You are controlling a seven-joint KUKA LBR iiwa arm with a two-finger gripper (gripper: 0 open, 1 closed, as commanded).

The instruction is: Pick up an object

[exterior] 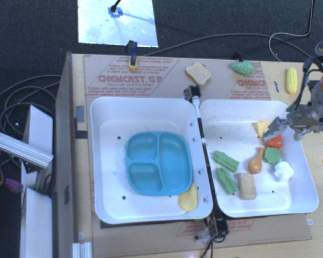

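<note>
Reaching in from the right, I am hovering my jaws (273,130), state unclear, over the right bin (301,198) just above the red piece (275,141).

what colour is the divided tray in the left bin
Light blue. The divided tray shows best in the camera view.
</note>
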